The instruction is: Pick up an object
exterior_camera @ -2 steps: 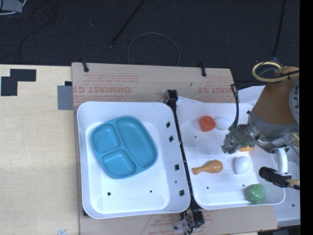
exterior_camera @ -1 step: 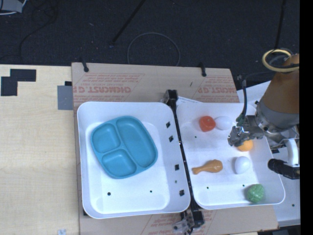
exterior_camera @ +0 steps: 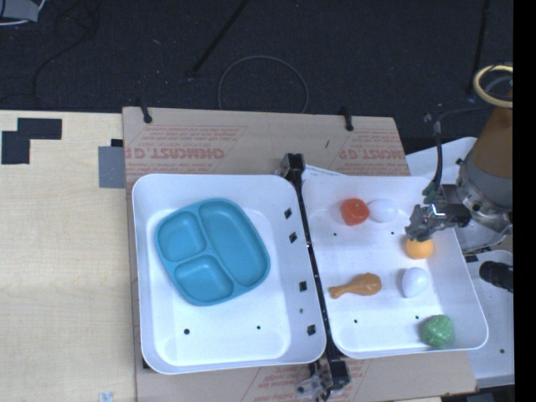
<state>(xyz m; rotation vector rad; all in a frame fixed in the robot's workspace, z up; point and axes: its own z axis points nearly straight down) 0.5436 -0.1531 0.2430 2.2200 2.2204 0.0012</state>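
An orange ball [exterior_camera: 419, 248] is being approached in the right bin [exterior_camera: 477, 308], near its far right wall; it is lying directly beneath the jaws [exterior_camera: 427, 216], just toward the camera from them. Whether it is being gripped cannot be told, since the jaws are being seen from above and their opening is hidden. Around it, a white egg [exterior_camera: 414, 282], a red ball [exterior_camera: 354, 212] and a drumstick [exterior_camera: 356, 287] are lying well apart.
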